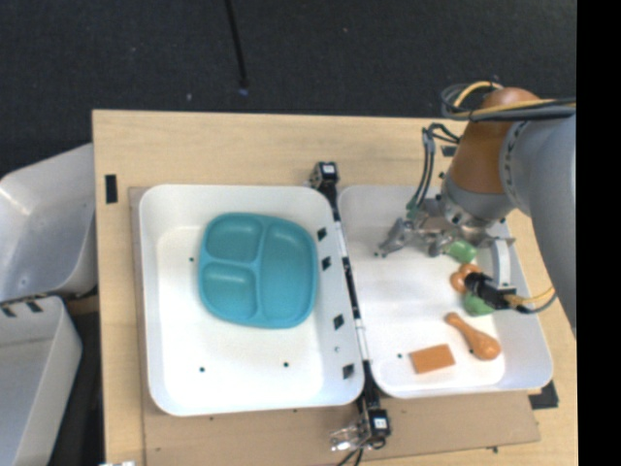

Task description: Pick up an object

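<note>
Looking down on the bench (194, 144), you see the gripper (419, 233) low over the far part of the right bin (408, 289); whether it is released or clenched, you cannot tell. Just right of it lie green pieces (464, 252), well apart toward the near edge an orange block (432, 359) and a brown wooden piece (473, 336). The left bin (165, 357) bears a teal divided tray (259, 269). Dark floor (194, 37) surrounds the bench.
</note>
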`<state>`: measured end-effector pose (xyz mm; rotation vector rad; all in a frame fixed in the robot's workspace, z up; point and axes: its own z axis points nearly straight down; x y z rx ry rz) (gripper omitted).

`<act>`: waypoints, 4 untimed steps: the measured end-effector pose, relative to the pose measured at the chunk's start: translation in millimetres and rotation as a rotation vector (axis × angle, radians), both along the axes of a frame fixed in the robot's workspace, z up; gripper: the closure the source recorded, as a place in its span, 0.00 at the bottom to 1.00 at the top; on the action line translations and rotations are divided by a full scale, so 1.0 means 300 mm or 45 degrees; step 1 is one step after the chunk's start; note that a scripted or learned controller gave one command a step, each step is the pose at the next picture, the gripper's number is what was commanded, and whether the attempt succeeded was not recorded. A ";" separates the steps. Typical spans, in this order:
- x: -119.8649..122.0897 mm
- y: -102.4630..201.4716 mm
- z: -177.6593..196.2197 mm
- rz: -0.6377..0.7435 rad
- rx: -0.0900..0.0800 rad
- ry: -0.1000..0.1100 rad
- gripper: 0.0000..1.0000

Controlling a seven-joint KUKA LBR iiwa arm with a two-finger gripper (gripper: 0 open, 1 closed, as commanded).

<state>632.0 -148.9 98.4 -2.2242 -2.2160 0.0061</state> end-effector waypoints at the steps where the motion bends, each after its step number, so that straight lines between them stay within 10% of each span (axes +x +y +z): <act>1: 0.006 -0.004 0.047 -0.003 -0.001 -0.009 1.00; 4: 0.034 0.013 0.481 0.011 0.001 -0.010 1.00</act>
